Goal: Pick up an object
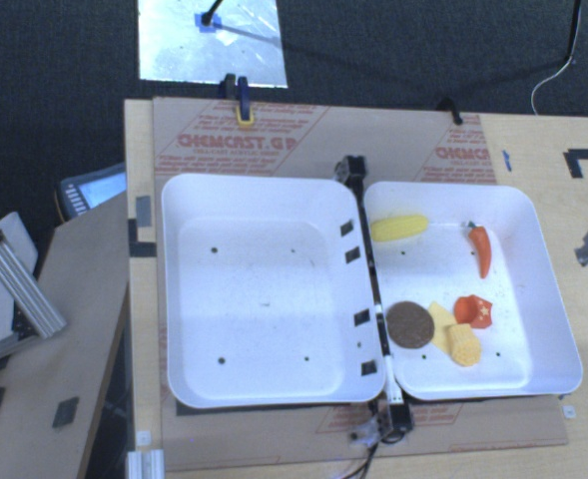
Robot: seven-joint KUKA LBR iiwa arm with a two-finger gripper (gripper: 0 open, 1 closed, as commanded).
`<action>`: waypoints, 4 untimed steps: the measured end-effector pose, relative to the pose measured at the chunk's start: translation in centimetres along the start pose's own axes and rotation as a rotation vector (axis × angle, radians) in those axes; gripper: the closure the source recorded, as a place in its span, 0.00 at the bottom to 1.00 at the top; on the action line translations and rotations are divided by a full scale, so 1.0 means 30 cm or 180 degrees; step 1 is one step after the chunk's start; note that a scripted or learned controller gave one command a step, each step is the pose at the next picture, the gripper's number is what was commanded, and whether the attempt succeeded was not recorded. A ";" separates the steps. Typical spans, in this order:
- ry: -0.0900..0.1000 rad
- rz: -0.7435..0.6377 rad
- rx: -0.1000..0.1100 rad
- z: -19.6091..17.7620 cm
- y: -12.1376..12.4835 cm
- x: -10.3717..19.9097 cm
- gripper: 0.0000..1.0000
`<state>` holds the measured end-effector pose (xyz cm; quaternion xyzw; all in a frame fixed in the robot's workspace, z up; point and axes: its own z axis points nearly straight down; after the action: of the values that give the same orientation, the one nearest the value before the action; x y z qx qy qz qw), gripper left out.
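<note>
- Desk [533, 138]: carries two shallow white bins side by side, resting on a brown printed sheet [303, 138].
- Right bin [548, 297]: taken as the landmark; it holds all the loose objects.
- Yellow corn cob [398, 229]: lies near the right bin's far left corner, lengthwise across the bin.
- Orange chilli pepper [482, 250]: lies toward the right bin's far right side, apart from the cob.
- Brown round disc [410, 324]: sits in the right bin's near left part, against the divider side.
- Pale yellow piece [443, 316]: just beside the disc, touching or overlapping it.
- Small yellow corn piece [463, 344]: near the right bin's front, just right of the disc.
- Red piece [474, 310]: just beyond the small corn piece, close to it.
- Left bin [174, 267]: adjoins the right bin's left wall.
- Fingers: state cannot be told.
</note>
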<state>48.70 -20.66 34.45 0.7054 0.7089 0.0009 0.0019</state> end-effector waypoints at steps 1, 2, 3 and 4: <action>-0.0002 0.0000 -0.0005 -0.068 0.001 0.000 1.00; 0.0005 0.0011 0.0018 0.109 -0.002 0.001 1.00; -0.0001 0.0005 0.0001 0.082 0.000 0.000 1.00; -0.0001 0.0002 -0.0001 0.025 0.000 0.000 1.00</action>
<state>48.71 -20.66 33.69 0.7056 0.7086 0.0009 0.0021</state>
